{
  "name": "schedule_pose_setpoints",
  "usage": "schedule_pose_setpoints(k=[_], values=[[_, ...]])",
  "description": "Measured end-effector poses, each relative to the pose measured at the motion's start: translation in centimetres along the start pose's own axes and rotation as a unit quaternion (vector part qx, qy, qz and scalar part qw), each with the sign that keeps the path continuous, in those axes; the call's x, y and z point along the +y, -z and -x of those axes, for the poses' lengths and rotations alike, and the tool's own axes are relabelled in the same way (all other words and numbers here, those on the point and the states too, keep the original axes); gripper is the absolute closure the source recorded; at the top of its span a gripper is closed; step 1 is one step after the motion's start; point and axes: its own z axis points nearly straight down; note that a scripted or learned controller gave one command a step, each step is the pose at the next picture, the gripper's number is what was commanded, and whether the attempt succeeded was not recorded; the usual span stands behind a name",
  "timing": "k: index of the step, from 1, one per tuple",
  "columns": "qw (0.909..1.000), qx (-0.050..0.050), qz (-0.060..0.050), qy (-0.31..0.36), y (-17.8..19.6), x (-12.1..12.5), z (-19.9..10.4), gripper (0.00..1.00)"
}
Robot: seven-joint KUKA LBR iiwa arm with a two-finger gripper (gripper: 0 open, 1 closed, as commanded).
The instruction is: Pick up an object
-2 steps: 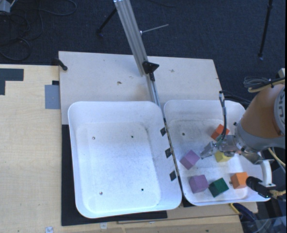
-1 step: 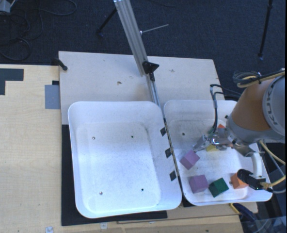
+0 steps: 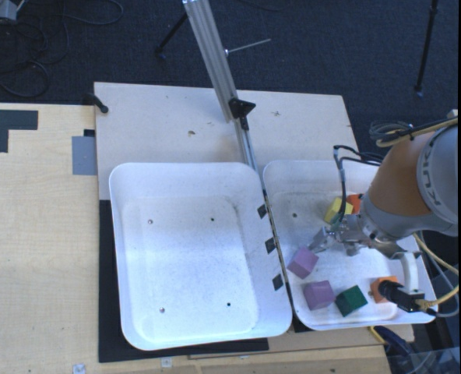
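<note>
- Closest candidate imo is the lighter purple block (image 3: 302,262), sitting tilted in the right bin (image 3: 293,179), roughly centre-left of it, apart from the other stuff.
- Jaws (image 3: 329,238) hang just at its 1 o'clock, near but not touching afaict. Can't tell if they're open or closed, too small and cluttered w/ cables there.
- Second purple block (image 3: 318,294) lies at 5 o'clock from the first, green block (image 3: 351,300) right beside that one, orange piece (image 3: 385,287) further toward 3 o'clock by the bin rim.
- Yellow block (image 3: 339,207) plus a small orange bit (image 3: 354,200) sit at 12 o'clock from the jaws, partly tucked by the arm (image 3: 409,189).
- Left bin (image 3: 129,185) is just white floor w/ a few dark dots.
- To do it well: centre over the tilted block first, line up w/ its flat faces not corners, come straight down, close, lift slow. Tilt means it could squirt out sideways.
</note>
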Motion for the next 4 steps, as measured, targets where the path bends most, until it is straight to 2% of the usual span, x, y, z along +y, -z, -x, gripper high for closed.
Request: schedule_pose_setpoints(k=[1,2,3,4], values=[[1.0000,0.001,0.001,0.003,-0.7,8.7,-0.8,0.00],[1.0000,-0.001,0.003,0.001,17.4,7.8,5.8,0.00],[1.0000,0.002,-0.005,0.003,4.7,12.3,4.4,0.00],[1.0000,0.001,-0.002,0.003,-1.0,12.5,2.6,0.00]])
